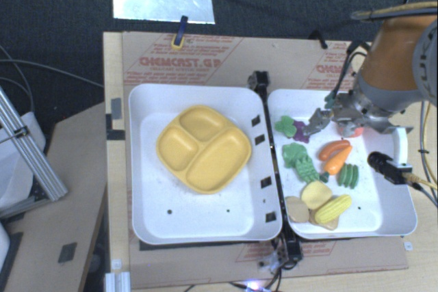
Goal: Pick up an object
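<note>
Toy food pieces all lie in the right bin, clustered in its left and middle part. Cardboard sheet with red print covers the bench under both bins. Left bin holds one yellow divided plate with three compartments, lying flat near the bin's centre and turned at an angle to the walls. Arm enters from the right, orange band above the grey wrist, reaching over the far half of the right bin. Gripper sits low over that bin's far left area, just beside a green-and-purple piece; open or closed cannot be told from this angle. A red piece shows partly under the wrist. Nearer the camera: a leafy green piece, an orange carrot just right of it, and a green pod close beside the carrot's lower end. Near the front wall, a pale yellow lump touches a corn cob and a tan slice. A small blue-and-yellow clamp sits on the bench's far edge.
</note>
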